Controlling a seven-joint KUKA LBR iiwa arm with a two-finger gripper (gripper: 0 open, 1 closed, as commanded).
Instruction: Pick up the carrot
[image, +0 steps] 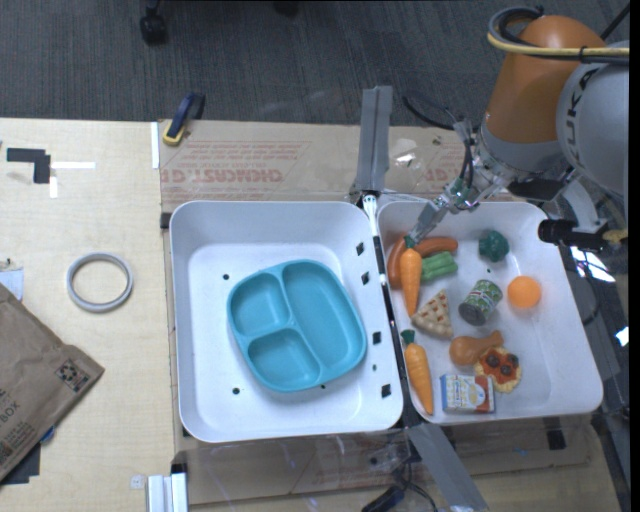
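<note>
Two carrots lie in the right bin (575, 375), along its left wall. The upper carrot (410, 276) points down the wall with its green top toward the back. The lower carrot (418, 373) lies near the front left corner. My gripper (438, 212) hangs slanted over the bin's back left part, just above and to the right of the upper carrot's green top. No carrot is seen lifted; both rest on the bin floor.
Beside the upper carrot are a red sausage (438, 245) and a green vegetable (438, 266). Farther right sit a broccoli piece (492, 245), a can (482, 301), an orange (523, 292), a pizza slice (433, 316) and a small carton (467, 393). The left bin (200, 250) holds a blue divided plate (297, 325).
</note>
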